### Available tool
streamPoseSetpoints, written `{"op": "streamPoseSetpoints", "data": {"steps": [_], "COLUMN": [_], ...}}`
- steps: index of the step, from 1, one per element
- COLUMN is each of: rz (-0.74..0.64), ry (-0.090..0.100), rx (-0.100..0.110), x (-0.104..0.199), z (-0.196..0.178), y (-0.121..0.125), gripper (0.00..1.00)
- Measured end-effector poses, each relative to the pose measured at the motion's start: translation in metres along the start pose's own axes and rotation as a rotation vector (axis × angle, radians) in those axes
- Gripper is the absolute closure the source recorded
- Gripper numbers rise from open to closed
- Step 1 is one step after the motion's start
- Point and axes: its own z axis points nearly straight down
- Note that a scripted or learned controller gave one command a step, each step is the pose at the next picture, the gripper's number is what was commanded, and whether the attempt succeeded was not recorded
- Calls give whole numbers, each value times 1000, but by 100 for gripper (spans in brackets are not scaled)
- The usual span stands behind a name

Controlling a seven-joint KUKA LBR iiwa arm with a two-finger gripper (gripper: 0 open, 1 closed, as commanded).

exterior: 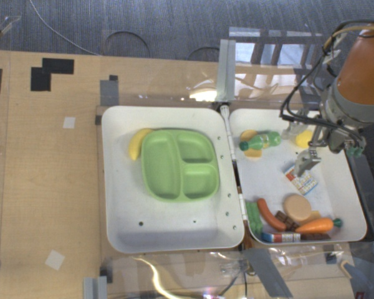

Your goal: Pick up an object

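End effector (309, 161) over right bin (355, 195) — just above small card (302, 180); grip state can't tell.

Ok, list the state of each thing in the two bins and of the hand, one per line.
hand: over the right bin, just above the small card, holding nothing visible
green divided plate: flat in the left bin, compartments bare
banana: lying at the plate's left edge
green bottle: on its side
carrot: lying flat
small card: flat on the bin floor
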Motion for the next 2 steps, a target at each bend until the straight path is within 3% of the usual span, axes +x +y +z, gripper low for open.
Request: {"op": "streamPoseSetpoints", "data": {"steps": [1,2], "rz": [53,152], "ry": [15,-5], "rx": [-3,3], "x": [-44,-16], "z": [135,187], "y": [-44,-110], "gripper": [0,0]}}
